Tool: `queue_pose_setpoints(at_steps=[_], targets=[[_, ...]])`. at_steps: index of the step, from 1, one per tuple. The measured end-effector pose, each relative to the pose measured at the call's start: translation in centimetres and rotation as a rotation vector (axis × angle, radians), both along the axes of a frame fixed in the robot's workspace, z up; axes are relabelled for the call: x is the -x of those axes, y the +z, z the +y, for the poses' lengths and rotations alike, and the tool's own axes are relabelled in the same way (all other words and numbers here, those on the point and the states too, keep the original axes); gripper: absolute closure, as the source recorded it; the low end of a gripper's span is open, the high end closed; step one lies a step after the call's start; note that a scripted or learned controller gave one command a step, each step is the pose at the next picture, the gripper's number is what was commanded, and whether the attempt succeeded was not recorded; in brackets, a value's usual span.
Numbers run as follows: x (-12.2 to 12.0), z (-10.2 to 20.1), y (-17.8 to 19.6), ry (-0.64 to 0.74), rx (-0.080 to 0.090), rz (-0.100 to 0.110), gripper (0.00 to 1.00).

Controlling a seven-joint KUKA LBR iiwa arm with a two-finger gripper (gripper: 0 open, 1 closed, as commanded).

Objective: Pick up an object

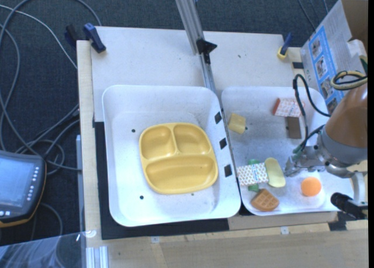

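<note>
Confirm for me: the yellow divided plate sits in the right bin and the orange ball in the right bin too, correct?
Not quite. The camera view shows the yellow divided plate in the left bin, alone. The orange ball is indeed in the right bin.

At the right edge of the frame, the arm [350, 138] shows a rounded orange-brown band above a grey cylindrical wrist, with black cables looping beside it and a small metallic gripper [297, 164].

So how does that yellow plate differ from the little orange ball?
The yellow plate lies in the left bin, broad, flat and split into three compartments; the orange ball sits in the right bin, small and round. The plate lies alone, while the ball has other small items nearby. Both rest untouched.
</note>
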State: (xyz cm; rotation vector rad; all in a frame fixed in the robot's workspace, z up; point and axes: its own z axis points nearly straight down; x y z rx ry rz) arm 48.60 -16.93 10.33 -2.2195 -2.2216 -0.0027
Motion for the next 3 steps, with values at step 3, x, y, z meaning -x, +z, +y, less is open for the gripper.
queue_pose_setpoints(at_steps=[3], targets=[[0.2, 1.0, 14.9, 0.001, 0.004, -0.006, 1.00]])
